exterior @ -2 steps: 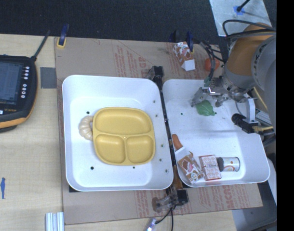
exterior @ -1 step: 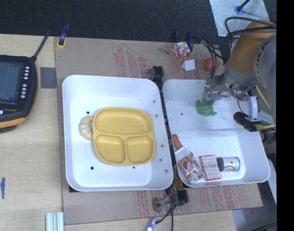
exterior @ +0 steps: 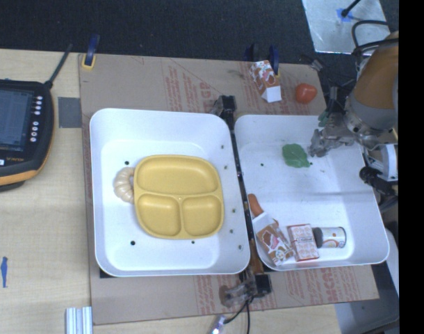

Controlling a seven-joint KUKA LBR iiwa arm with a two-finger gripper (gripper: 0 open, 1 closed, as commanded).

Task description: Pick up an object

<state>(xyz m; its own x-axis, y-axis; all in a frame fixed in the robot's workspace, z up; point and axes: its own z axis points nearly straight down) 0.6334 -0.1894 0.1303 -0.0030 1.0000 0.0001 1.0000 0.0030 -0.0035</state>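
Note:
A green soft object lies near the back of the right bin. My gripper hangs just to its right, low over the bin floor, with nothing seen between its fingers. At the bin's front edge lie a small can, a red and white packet, a printed pouch and an orange stick. The left bin holds a yellow divided tray with a beige knobbly item tucked at its left side.
Behind the bins on the cardboard sit a small carton and a red ball. An orange-edged tablet rests at the far left of the bench. The arm's grey body and cables crowd the right bin's back right corner.

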